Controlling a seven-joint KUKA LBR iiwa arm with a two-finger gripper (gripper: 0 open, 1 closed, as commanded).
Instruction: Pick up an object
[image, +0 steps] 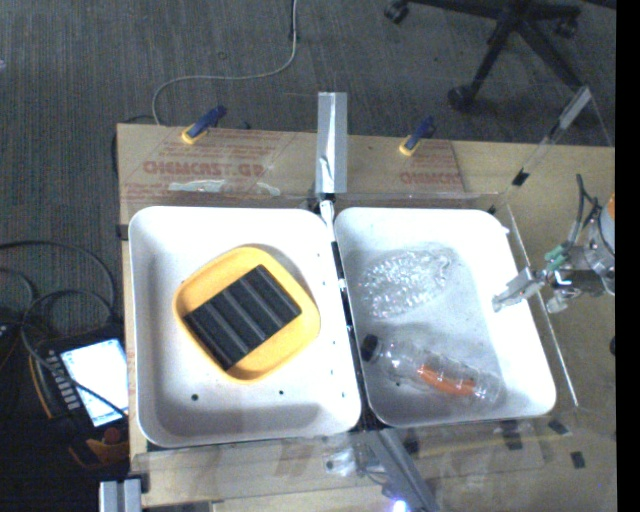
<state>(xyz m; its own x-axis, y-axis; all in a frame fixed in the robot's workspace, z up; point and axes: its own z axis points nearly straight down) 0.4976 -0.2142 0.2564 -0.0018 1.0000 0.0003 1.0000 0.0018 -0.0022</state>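
Lying low in the right bin (520, 380), a clear plastic bottle (435, 372) with an orange item inside rests on its side — dark cap toward the left bin (150, 400). Just above the bottle sits a crumpled clear wrapper (405, 280). Left of it — a yellow tray with a black ribbed insert (247, 312). The gripper (522, 287) hovers at the right bin's right rim, fingers released, grasping nothing.

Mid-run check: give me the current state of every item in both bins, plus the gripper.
yellow and black object: lying flat in the left bin, untouched.
clear crinkled piece: lying in the right bin, far half.
clear plastic bottle: on its side, near half of the right bin.
gripper: at the right bin's right edge, holding nothing.
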